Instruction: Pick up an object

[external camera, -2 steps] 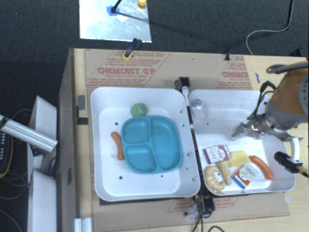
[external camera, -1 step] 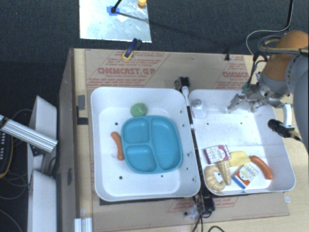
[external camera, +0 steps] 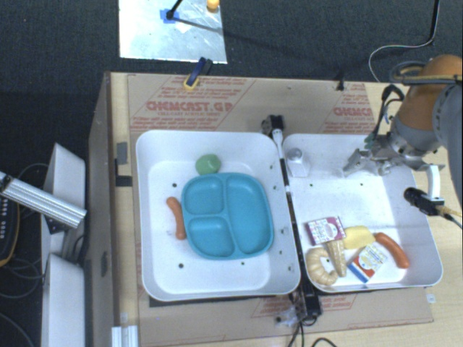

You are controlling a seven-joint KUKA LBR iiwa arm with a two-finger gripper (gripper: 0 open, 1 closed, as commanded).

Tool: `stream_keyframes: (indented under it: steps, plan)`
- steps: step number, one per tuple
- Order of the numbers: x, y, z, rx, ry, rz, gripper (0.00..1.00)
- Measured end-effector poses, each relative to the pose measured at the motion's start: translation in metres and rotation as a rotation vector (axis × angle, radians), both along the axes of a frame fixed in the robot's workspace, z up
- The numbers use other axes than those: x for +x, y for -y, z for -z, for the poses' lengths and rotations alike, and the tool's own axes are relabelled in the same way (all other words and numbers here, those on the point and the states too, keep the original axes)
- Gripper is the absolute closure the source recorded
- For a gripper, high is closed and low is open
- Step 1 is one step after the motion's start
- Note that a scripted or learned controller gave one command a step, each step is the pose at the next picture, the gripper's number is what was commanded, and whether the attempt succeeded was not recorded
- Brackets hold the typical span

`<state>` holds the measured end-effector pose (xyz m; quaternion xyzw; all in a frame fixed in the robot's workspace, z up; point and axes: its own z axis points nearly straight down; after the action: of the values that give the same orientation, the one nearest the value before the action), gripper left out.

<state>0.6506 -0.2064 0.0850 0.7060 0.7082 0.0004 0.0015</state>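
Note:
My gripper (external camera: 370, 163) hangs over the back right part of the right bin (external camera: 340, 194), with bare white floor under it. The loose objects lie well in front of it, along the bin's near edge: a purple-pink packet (external camera: 325, 230), a yellow piece (external camera: 357, 236), an orange sausage (external camera: 391, 249), a small red, white and blue carton (external camera: 368, 261), a tan pastry (external camera: 319, 264) and a cone (external camera: 336, 255). Nothing shows in the gripper's grasp.
The left bin (external camera: 155, 194) holds a blue divided tray (external camera: 226, 215), a green ball (external camera: 207, 164) behind it and an orange sausage (external camera: 176, 217) to its left. A small white item (external camera: 295, 161) sits in the right bin's back left corner.

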Motion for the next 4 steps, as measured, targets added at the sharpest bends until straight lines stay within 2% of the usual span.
stream_keyframes:
  steps: [1, 2, 3, 4]
  plan:
    - [-0.044, 0.001, -0.04, 0.0, 0.001, 0.002, 0.0]
    - [-0.142, 0.001, -0.049, 0.001, -0.002, 0.003, 0.0]
    - [-0.085, -0.049, -0.012, 0.002, -0.001, 0.0, 0.0]
    - [0.013, -0.025, -0.066, -0.001, 0.003, -0.002, 0.0]
